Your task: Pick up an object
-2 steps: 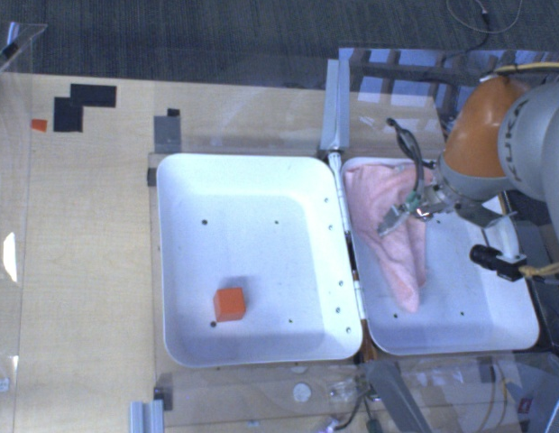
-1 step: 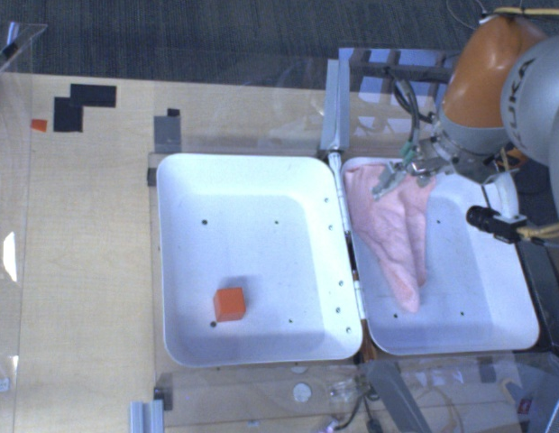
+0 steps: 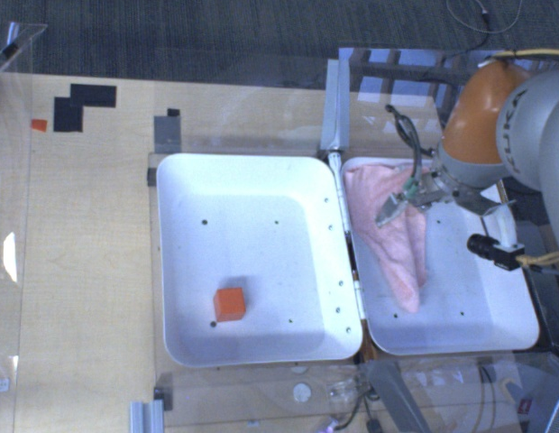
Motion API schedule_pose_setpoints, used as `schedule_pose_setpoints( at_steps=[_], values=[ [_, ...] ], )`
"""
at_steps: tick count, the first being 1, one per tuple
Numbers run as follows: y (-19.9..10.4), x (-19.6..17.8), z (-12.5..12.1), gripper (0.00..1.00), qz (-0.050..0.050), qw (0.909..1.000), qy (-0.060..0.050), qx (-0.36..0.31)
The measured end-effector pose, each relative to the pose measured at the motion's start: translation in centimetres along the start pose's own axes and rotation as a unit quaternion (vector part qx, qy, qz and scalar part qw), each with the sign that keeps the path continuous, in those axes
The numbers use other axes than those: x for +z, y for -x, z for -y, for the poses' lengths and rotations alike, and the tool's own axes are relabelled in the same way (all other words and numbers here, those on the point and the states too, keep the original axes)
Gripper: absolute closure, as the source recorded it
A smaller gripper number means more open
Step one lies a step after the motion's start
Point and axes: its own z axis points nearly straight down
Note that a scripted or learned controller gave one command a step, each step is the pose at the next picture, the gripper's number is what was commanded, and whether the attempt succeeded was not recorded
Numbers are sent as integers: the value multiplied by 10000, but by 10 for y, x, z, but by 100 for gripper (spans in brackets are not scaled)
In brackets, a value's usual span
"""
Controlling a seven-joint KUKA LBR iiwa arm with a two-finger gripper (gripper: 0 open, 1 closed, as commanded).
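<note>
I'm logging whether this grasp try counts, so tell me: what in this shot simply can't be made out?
- Pincer over the pink cloth, camera view: too small and blurred to tell whether it grips the cloth.
- Right bin: the arm covers its upper right corner.
- Pink cloth: anything lying under its folds is hidden.
- Orange block in the left bin: its underside is out of sight.

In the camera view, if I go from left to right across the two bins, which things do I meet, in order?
Left bin → orange block → right bin → pink cloth → claw over the cloth → grey arm with orange band.
</note>
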Motion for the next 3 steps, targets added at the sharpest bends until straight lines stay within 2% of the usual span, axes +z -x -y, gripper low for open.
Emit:
schedule_pose_setpoints(
  at_steps=[1,2,3],
  values=[
    [-16,23,44,0,22,10000,56,-30],
    [-29,-60,57,0,12,9989,26,462],
    [40,25,-20,0,18,9954,35,961]
  ],
)
